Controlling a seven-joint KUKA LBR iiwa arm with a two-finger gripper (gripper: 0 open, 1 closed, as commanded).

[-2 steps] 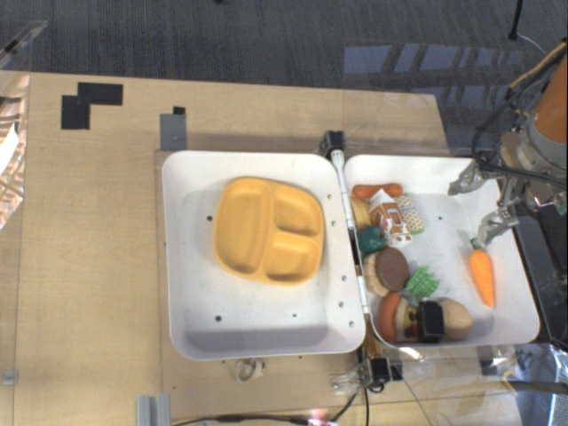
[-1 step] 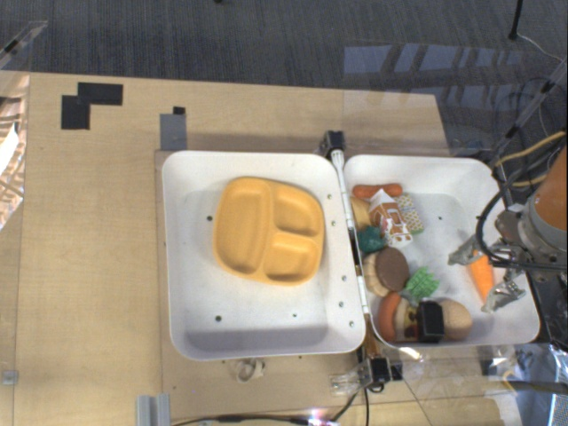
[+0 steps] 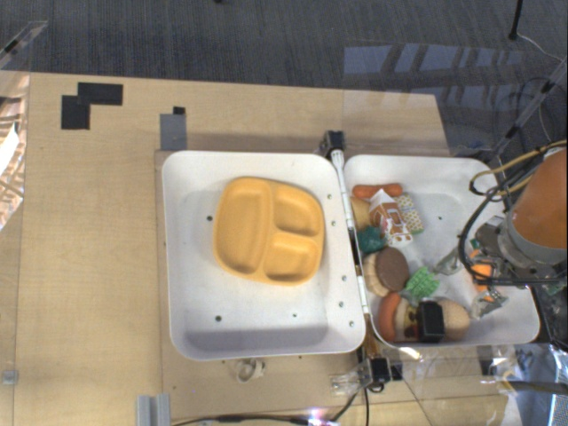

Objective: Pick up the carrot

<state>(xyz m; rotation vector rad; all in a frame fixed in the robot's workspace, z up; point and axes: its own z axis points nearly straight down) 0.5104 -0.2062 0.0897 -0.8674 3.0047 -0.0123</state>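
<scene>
From my remote seat, nearest the camera in the right bin (image 3: pixel 524 327) lay a crowded heap of toy food: a reddish rounded piece (image 3: pixel 389 313), a black block (image 3: pixel 431 319) on a pale bun-like lump (image 3: pixel 453 316), then a brown disc (image 3: pixel 390 269) and a crinkled green piece (image 3: pixel 422 282). The gripper (image 3: pixel 484 278) hung over the bin's right side, and I could not tell how its claw stood. Farther back, against the far-left corner, lay the carrot (image 3: pixel 376 191), a short orange taper just beside a printed carton (image 3: pixel 393 218). I judged it light, rigid, smooth plastic, apt to slip; I would pinch it across its thicker middle. In the left bin (image 3: pixel 191 327) sat a glossy yellow compartment tray (image 3: pixel 269 229) with rounded corners.
</scene>
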